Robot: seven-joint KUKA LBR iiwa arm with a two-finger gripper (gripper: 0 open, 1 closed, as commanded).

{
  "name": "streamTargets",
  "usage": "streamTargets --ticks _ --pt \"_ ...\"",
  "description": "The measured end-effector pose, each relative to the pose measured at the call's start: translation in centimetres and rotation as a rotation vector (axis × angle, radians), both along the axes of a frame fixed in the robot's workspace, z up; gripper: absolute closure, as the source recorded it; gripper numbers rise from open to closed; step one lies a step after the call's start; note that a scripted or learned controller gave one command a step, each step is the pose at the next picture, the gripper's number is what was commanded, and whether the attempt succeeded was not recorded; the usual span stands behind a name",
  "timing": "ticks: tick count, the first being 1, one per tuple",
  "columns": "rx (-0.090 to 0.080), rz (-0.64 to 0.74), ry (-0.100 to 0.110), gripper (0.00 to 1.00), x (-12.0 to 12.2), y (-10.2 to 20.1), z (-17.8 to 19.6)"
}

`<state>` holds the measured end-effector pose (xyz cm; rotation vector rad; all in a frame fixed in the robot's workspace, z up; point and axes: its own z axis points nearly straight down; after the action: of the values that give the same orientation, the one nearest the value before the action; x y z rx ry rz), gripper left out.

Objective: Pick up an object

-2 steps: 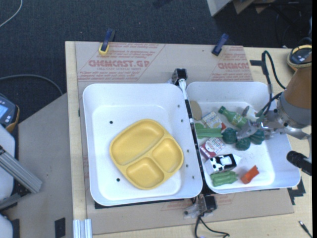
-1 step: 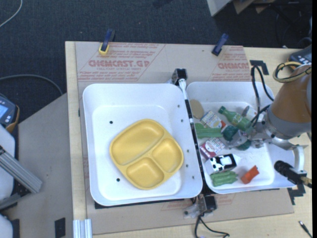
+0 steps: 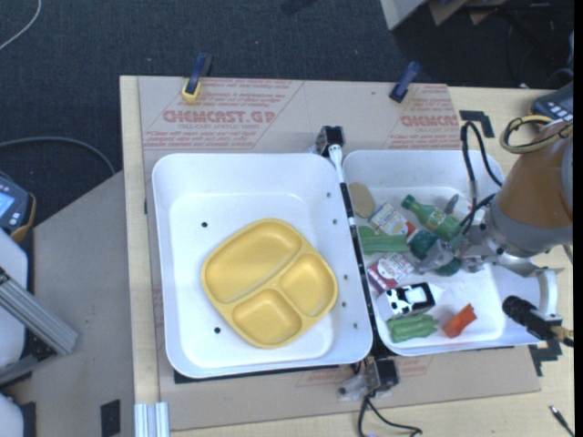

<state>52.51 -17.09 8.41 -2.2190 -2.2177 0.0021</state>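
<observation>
Gripper (image 3: 444, 255) low in right bin (image 3: 483, 335); green bottle (image 3: 430, 215) lies neck up-left.

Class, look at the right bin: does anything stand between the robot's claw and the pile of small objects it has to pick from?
Nothing visible does. The claw is already down in the right bin, right at the green bottle and the teal object. The orange piece and black-and-white toy lie nearer the front wall, apart from it.

Brown bench (image 3: 273, 107) with two white bins (image 3: 182, 244) side by side
</observation>
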Motion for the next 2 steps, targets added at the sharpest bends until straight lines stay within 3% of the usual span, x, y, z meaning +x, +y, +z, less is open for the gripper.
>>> streamTargets --ticks 1,2 --pt "-0.002 -0.001 -0.004 1.00 0.1 0.0 1.1" --pt "-0.005 0.002 -0.011 1.00 0.4 0.2 7.4"
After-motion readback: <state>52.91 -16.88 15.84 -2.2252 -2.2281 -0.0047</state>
